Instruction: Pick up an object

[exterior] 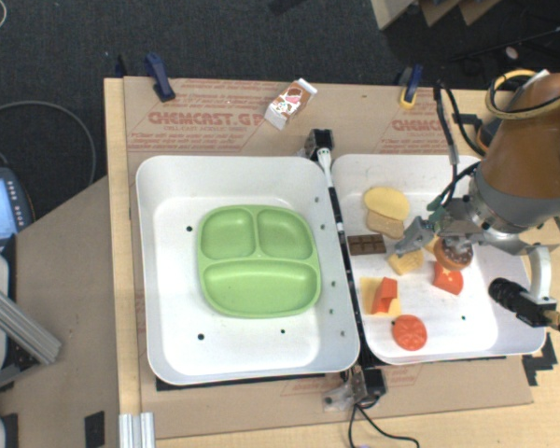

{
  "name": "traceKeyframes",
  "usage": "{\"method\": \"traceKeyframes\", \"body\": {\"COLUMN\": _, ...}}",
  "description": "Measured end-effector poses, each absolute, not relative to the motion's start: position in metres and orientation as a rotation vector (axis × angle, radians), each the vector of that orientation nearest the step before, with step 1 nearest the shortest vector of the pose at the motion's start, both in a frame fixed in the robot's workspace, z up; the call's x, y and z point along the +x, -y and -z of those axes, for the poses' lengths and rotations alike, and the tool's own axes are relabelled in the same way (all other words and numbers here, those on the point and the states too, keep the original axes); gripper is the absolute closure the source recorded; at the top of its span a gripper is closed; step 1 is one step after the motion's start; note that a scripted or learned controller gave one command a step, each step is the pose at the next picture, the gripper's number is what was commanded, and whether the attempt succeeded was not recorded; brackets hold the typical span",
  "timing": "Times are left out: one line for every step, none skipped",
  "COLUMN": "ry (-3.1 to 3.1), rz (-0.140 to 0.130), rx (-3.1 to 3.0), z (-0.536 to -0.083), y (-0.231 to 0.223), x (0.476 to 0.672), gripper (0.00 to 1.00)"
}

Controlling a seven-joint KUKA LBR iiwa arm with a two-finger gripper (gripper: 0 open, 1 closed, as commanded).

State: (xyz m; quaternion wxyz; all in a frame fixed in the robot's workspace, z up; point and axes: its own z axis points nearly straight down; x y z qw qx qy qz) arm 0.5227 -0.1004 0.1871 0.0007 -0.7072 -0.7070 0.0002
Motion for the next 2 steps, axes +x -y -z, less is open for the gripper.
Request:
{"method": "traceKeyframes", "body": {"ry": 2.225, "rz": 0.003, "rx": -2.222, "z": -0.105, "y": 0.139, "x": 0.549, "gripper": 0.00}}
{"method": "traceKeyframes", "body": {"ry": 2.208, "rz": 0.025, "rx": -2.199, "z": -0.090, "y": 0.196, "x": 0.588, "gripper": 0.00}}
